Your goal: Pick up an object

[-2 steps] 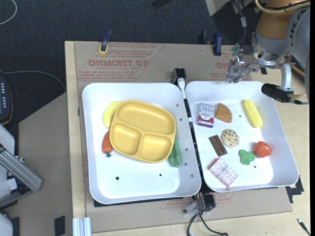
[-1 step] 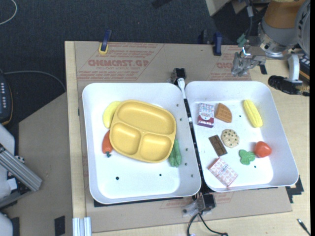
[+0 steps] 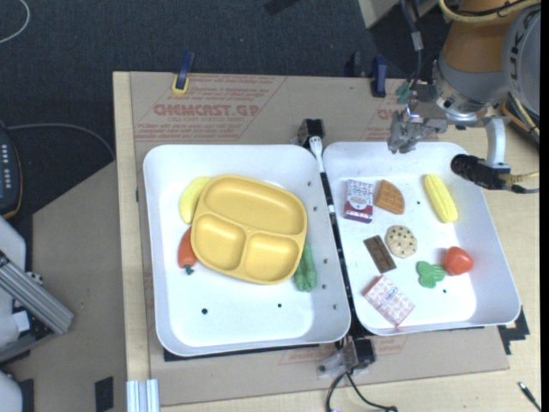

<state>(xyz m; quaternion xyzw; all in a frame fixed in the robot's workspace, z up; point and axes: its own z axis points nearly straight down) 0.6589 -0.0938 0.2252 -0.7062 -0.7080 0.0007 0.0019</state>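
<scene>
My gripper [image 3: 403, 140] hangs over the far rim of the right bin [image 3: 497, 269], with nothing visible between its fingers. Below it in that bin lie a small red-and-white carton [image 3: 359, 200], a brown waffle piece [image 3: 389, 197], a yellow corn cob [image 3: 440, 197], a round cookie [image 3: 401, 241], a chocolate bar [image 3: 378, 253], a red tomato [image 3: 458, 260], a green broccoli piece [image 3: 430, 273] and a pink wrapped packet [image 3: 389, 299]. All of them rest on the bin floor, apart from the gripper.
The left bin [image 3: 167, 290] holds a yellow divided tray [image 3: 249, 228], tilted over a yellow banana [image 3: 192, 197], a red pepper [image 3: 186, 251] and a green leafy piece [image 3: 305, 270]. A black clamp [image 3: 311, 132] sits between the bins at the far edge.
</scene>
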